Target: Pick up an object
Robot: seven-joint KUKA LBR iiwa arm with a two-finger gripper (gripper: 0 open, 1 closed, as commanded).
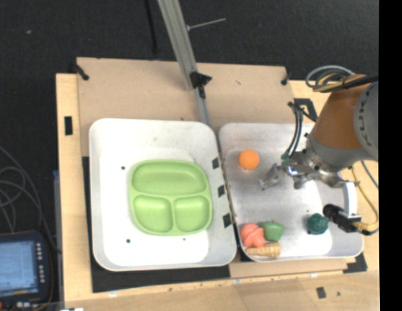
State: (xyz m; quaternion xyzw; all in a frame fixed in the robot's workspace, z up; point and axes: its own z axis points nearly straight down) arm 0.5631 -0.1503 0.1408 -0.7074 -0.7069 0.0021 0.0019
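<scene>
Ball: orange, round, no long axis, on floor of right bin, upper left part. Gripper hangs over bin middle, fingers spread, nothing between them. Ball lies left and slightly up-frame of gripper, near but apart; likely closest target. Further out: green toy by right rim; pink toy, green block, tan piece clustered at bin's near edge. Left bin holds green tray.
</scene>
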